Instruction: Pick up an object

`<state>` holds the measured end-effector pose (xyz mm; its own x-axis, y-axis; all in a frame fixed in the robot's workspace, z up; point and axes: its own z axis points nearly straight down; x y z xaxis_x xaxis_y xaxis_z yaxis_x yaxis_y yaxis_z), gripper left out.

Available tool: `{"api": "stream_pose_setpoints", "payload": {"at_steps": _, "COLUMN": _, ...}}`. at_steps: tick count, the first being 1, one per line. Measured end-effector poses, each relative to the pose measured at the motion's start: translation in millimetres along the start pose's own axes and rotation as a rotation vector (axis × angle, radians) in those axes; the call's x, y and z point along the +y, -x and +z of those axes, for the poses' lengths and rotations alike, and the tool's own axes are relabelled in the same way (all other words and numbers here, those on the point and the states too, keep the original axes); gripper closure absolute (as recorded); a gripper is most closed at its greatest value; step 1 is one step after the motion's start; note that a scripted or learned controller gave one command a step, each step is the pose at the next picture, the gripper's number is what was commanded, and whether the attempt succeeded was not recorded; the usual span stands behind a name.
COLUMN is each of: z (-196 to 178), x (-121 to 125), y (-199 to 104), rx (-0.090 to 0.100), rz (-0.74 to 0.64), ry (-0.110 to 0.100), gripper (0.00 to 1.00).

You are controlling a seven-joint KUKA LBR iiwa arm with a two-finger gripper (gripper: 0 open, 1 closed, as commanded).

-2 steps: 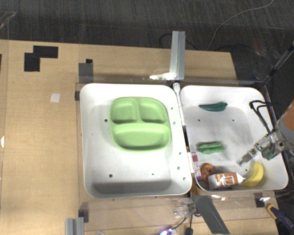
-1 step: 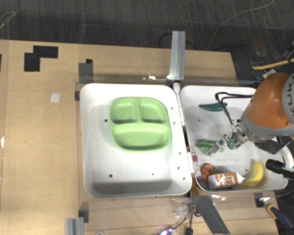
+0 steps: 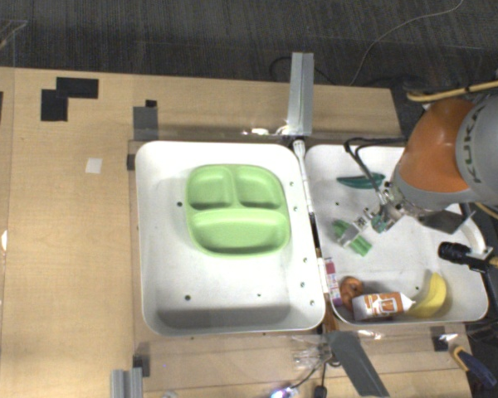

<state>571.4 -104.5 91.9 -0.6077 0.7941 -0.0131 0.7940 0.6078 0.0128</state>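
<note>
Objects for picking are lying in the right bin (image 3: 473, 307), the shallow white bin on the right side of the bench (image 3: 58, 247). Going from the largest thing down: the wooden bench is carrying both bins side by side, with a metal post (image 3: 301, 94) standing at the far end of the seam between them. The left bin (image 3: 153, 247) is holding a green divided plate (image 3: 235, 208), which is sitting toward its far half. The grey arm (image 3: 490, 152), with its orange band (image 3: 436, 152), is reaching in from the right and leaning over the far right part of the right bin. At its tip the gripper (image 3: 383, 219) is hanging low over the middle of that bin; whether its fingers are spread or pressed together I cannot tell, since they are too small and blurred here.

Along the near wall of the right bin a small white and orange carton (image 3: 380, 305) is lying on its side, with a yellow banana (image 3: 432, 297) just to its right and a small brown object (image 3: 350, 288) touching its left end. A small green and grey object (image 3: 349, 236) is lying near the middle, just left of the gripper. A teal object (image 3: 358, 182) is lying toward the far side, partly under the arm.
</note>
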Motion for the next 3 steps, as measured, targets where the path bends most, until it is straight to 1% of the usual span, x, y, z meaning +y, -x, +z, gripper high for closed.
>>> {"api": "stream_pose_setpoints", "payload": {"at_steps": 1, "z": -12.4, "x": 3.6, "y": -0.6, "rx": -0.002, "rz": -0.006, "ry": 0.007, "gripper": 1.0}}
{"api": "stream_pose_setpoints", "payload": {"at_steps": 2, "z": -94.1, "x": 41.8, "y": -28.7, "rx": 0.008, "rz": 0.273, "ry": -0.01, "gripper": 1.0}}
{"api": "stream_pose_setpoints", "payload": {"at_steps": 3, "z": -140.8, "x": 89.9, "y": -50.9, "rx": 0.008, "rz": 0.447, "ry": -0.011, "gripper": 1.0}}
